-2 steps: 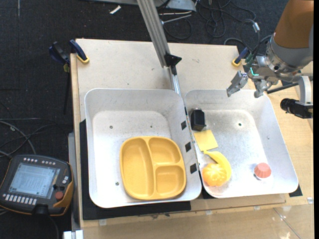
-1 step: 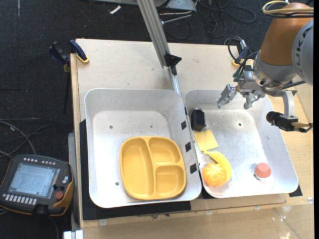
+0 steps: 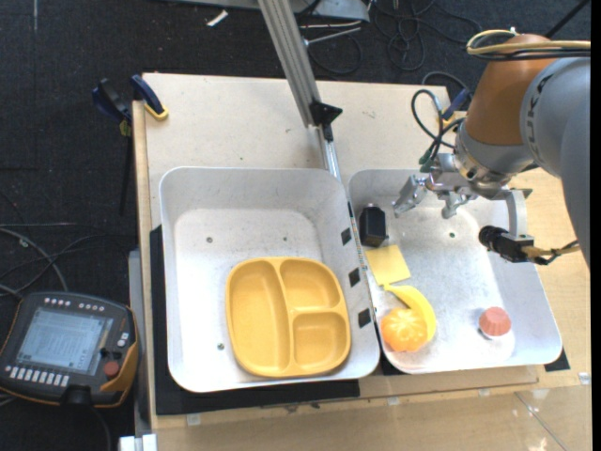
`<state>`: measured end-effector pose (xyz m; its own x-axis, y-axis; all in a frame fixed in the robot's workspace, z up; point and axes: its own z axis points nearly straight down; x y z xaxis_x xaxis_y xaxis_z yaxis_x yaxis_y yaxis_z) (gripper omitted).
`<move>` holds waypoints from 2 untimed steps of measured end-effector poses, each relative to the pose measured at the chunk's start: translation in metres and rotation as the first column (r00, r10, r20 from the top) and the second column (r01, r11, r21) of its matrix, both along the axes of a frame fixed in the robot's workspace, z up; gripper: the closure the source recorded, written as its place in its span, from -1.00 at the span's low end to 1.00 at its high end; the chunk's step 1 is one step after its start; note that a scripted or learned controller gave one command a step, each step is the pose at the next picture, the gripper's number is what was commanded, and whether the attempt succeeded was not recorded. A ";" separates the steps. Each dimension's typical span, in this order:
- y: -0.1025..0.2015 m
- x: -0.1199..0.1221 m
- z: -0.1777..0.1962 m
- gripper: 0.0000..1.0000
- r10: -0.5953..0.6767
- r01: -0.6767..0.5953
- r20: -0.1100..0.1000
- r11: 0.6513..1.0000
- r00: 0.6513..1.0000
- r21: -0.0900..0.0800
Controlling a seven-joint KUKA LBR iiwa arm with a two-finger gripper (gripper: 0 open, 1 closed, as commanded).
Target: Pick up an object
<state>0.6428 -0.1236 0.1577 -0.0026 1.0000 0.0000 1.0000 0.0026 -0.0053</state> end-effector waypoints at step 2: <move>0.001 0.006 -0.048 1.00 -0.001 0.001 0.007 1.000 1.000 -0.002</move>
